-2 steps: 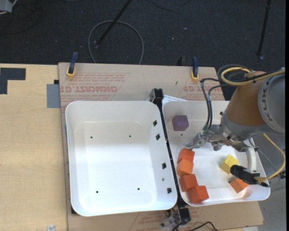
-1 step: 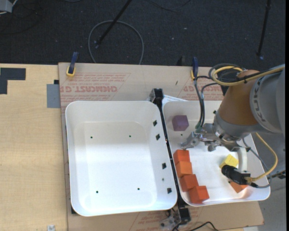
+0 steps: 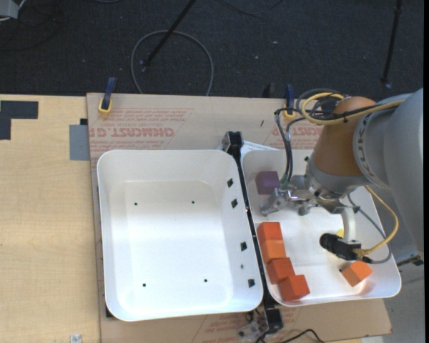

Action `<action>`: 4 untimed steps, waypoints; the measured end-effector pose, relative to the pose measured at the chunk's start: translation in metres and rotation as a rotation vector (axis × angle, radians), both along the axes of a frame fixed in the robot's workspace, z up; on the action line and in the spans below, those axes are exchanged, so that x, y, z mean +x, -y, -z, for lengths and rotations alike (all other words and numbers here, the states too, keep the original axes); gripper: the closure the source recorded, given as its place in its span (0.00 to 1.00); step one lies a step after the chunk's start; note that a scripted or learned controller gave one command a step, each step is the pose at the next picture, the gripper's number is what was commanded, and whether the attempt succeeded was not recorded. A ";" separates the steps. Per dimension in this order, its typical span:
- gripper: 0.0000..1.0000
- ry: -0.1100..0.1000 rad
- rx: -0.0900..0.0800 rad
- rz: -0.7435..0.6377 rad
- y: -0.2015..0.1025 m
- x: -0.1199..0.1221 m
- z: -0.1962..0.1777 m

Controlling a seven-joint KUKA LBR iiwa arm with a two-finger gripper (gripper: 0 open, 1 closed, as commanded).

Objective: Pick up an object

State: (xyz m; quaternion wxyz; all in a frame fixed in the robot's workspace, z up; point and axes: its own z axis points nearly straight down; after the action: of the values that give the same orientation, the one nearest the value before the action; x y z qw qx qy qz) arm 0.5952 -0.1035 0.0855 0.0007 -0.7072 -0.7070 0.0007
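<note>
The metal two-finger gripper (image 3: 282, 200) hangs low in the right white plastic bin (image 3: 386, 281), its jaws apparently spread and holding nothing. The small purple cube (image 3: 267, 182) sits just beyond them; the orange block row (image 3: 280, 260) lies nearer. Closing here risks nudging the cube away.

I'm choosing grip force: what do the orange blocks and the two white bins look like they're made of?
The row of orange blocks looks like matte foam or painted wood: flat colour, no glare, crisp edges; which one is unclear. The two shallow white bins look like smooth moulded plastic, with rounded corners and a soft sheen.
</note>
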 end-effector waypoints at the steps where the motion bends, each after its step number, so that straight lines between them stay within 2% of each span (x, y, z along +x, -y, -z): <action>1: 0.00 -0.015 0.001 0.000 -0.001 0.063 0.000; 2: 0.00 -0.020 0.008 -0.004 0.016 0.066 0.002; 3: 0.00 0.000 0.001 0.000 0.027 0.052 -0.002; 4: 0.00 0.008 -0.001 0.000 0.038 0.033 -0.088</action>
State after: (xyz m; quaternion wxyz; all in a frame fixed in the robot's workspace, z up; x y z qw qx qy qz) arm 0.6280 -0.1410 0.1739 -0.0025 -0.7070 -0.7072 -0.0016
